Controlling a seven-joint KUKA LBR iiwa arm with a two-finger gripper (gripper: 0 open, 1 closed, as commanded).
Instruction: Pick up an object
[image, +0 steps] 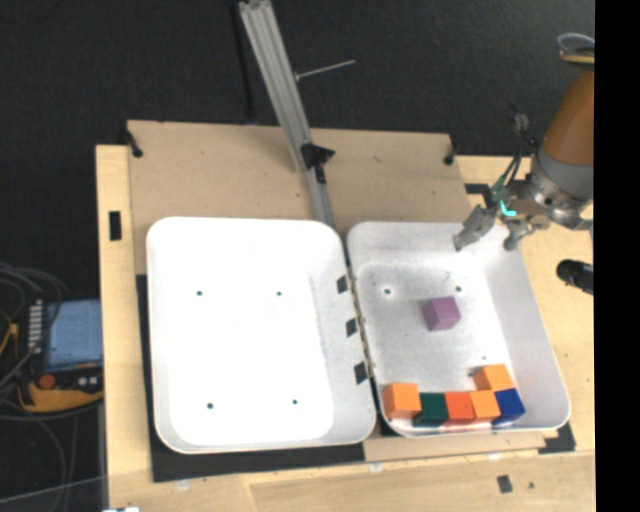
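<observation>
Your easiest target is the purple cube (441, 313), alone near the middle of the right bin (535, 330), well apart from the blocks (455, 402) packed along the near wall. It looks light, rigid and flat-sided: close on two opposite faces. The jaws (492, 229) hang spread apart and empty over the bin's far right corner.

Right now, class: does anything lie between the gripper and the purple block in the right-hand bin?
Nothing visible does. The gripper hangs over the far right corner of the right bin, and the purple block sits alone mid-bin. Bare white floor lies between them; the other blocks crowd the near edge.
</observation>
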